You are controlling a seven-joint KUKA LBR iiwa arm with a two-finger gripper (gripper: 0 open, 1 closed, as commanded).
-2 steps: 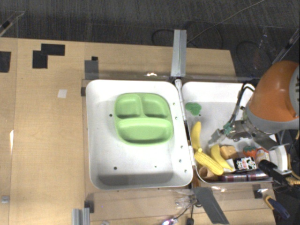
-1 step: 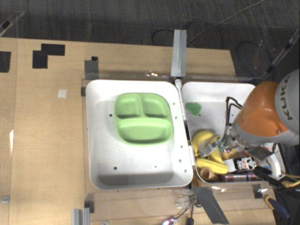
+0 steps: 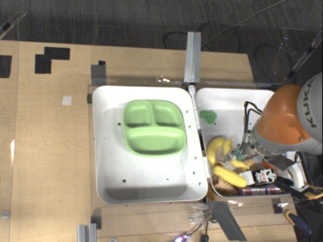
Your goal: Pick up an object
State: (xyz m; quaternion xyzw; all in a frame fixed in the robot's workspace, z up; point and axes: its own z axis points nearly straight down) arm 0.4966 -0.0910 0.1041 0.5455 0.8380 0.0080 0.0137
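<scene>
Down in the right white bin (image 3: 237, 102), the hand (image 3: 241, 153) sits among crowded yellow plastic fruit (image 3: 222, 158); its grip cannot be told, and neighbours could block a clean pickup

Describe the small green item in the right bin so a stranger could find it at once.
Start at the right bin, the one the arm reaches into. Near its far left corner, beside the divider, lies a small green piece alone on bare white floor. Unlike the yellow banana and corn cob heaped nearer the front, it is green and isolated.
</scene>
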